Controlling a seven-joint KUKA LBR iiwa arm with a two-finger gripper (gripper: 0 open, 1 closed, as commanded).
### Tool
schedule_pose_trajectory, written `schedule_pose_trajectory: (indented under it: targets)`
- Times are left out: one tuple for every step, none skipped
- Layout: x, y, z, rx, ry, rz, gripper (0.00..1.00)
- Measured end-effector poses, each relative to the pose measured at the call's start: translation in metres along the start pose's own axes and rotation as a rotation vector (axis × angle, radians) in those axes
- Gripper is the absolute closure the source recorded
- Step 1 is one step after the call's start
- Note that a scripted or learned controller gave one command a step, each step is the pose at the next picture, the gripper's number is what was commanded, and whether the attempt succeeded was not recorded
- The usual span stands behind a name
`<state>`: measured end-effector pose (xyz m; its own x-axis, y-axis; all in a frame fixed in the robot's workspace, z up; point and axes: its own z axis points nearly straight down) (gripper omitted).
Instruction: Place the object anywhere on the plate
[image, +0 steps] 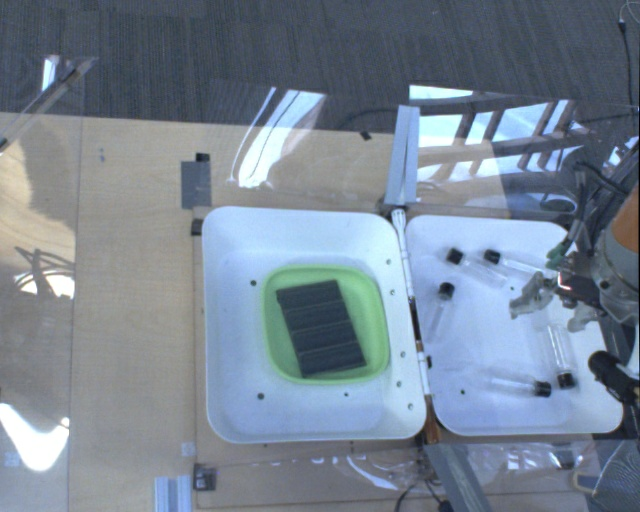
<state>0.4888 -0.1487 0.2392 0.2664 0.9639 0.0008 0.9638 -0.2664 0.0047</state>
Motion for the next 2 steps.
schedule_pose_trajectory:
  targets:
    - [-0.033,0.009,0.025,0.0,-0.001,0.025,0.0]
    - [-0.048,0.013,0.029,-0.001,-0.001,0.061,0.0]
